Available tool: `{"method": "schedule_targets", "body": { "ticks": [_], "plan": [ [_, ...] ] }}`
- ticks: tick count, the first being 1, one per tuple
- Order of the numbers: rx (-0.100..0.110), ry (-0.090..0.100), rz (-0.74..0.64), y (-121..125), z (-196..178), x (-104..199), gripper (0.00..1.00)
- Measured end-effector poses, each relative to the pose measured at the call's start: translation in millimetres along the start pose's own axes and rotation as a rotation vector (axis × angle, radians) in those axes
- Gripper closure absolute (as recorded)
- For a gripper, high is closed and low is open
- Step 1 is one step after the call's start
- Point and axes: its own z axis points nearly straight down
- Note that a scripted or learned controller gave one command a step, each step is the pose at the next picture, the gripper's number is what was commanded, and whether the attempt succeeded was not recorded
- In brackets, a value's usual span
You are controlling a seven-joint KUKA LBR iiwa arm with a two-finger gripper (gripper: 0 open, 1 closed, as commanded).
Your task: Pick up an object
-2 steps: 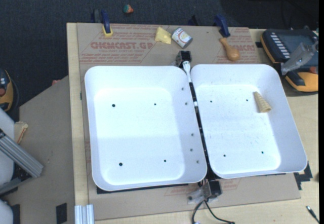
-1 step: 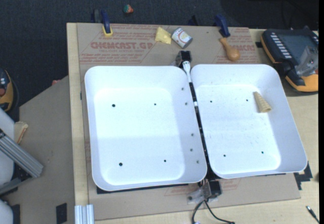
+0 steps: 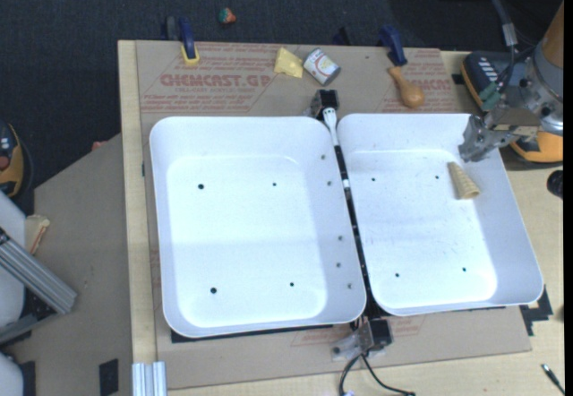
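Both white bins [image 3: 260, 318] sit nearest, and in the right one a small tan cone-shaped object [image 3: 464, 180] lies ungrasped just below the gripper [image 3: 473, 149], whose jaw state I cannot tell, so picking remains undone.

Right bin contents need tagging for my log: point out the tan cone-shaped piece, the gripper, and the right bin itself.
tan cone-shaped piece [image 3: 464, 180], camera view, mid-body.
gripper [image 3: 474, 149], camera view, at its tips.
right bin [image 3: 430, 233], camera view, bare floor.

cone [image 3: 464, 179] lies in right bin [image 3: 501, 287], near pincer [image 3: 472, 148].
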Motion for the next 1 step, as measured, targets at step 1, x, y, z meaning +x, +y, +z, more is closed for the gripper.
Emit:
{"method": "schedule_targets", "body": {
  "ticks": [1],
  "plan": [
    [-0.017, -0.007, 0.008, -18.7, -40.5, -51.5, 1.0]
  ]
}}
